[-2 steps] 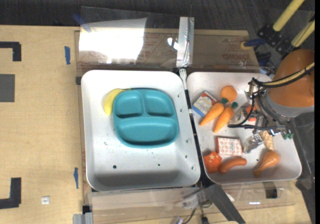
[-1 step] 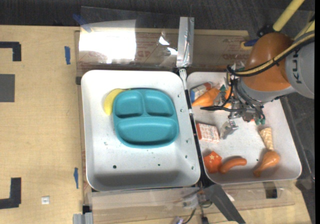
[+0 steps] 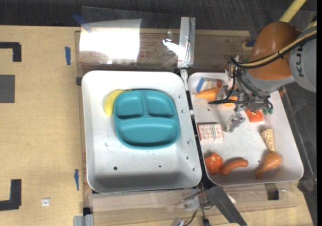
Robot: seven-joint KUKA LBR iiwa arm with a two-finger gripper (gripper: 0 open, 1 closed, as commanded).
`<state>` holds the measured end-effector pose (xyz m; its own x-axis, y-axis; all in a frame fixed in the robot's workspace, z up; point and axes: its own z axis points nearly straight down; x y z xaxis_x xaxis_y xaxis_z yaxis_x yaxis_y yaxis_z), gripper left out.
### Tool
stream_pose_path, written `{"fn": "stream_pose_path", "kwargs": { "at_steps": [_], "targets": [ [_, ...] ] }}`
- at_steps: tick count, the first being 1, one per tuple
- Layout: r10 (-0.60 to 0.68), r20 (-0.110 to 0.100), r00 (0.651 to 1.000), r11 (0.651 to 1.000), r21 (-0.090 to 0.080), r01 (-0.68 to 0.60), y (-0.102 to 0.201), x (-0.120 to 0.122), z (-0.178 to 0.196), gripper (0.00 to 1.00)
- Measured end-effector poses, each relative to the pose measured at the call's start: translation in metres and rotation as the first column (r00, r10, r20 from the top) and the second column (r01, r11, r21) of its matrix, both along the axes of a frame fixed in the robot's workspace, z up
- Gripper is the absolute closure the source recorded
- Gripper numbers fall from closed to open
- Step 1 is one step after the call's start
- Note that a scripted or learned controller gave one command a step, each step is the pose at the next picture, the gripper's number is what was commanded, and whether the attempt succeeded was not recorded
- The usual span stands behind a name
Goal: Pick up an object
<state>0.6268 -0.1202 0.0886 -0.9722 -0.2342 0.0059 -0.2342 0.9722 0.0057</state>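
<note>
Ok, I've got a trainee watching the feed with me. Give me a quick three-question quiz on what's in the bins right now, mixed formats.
1. True or false: the teal divided plate lies in the left bin.
2. Multiple choice: which bin is the gripper over? A) the left bin B) the right bin C) neither, it is over the bench
3. Fill in: a yellow object sticks out from under the plate's ____ edge.

Key
1. True.
2. B, near the small printed box.
3. Left.
</note>
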Motion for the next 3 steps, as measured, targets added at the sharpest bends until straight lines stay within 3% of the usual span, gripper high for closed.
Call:
{"fn": "stream_pose_path", "kwargs": {
  "at_steps": [1, 2, 3],
  "targets": [
    [-0.011, -0.022, 1.0, 1.0, 0.004, 0.011, -0.002, 0.006, 0.0, 0.0],
    [-0.015, 0.02, 1.0, 1.0, -0.002, 0.015, -0.002, 0.015, 0.015, 1.0],
    [-0.09, 0.027, 0.996, 0.996, -0.002, 0.091, 0.04, 0.044, 0.159, 1.0]
  ]
}}
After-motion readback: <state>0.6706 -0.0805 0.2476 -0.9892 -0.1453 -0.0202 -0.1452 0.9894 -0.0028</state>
